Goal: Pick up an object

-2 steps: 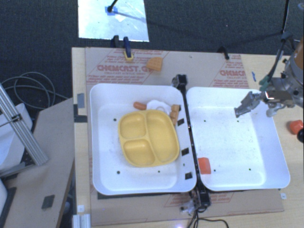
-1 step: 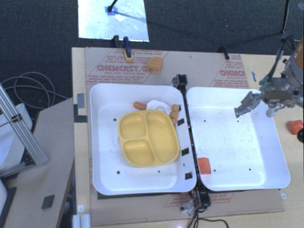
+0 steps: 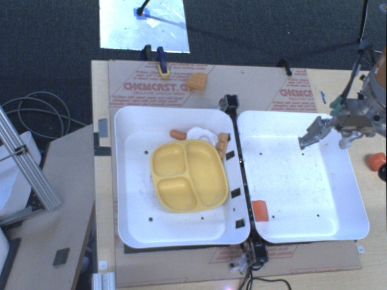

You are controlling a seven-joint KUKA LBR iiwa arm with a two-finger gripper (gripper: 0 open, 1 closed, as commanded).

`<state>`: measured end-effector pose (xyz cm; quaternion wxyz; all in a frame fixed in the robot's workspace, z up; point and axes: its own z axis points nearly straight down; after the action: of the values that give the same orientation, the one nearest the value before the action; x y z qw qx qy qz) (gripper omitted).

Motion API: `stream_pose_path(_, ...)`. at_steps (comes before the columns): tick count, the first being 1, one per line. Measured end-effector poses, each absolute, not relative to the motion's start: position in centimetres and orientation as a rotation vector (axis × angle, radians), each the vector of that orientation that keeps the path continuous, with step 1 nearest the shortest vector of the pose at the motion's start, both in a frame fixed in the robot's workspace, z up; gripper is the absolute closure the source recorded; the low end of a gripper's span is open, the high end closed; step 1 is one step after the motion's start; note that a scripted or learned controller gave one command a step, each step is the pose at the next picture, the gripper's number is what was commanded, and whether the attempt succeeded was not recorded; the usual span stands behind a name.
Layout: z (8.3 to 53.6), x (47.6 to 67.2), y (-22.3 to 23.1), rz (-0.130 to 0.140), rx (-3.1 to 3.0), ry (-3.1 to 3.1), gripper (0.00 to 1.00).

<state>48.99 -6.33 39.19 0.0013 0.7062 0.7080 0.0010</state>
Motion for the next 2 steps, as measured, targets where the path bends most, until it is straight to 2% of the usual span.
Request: stream_pose_path(2, 39.19, 48.99, -6.33, 0.003, 2.217, 2.222, 0.00)
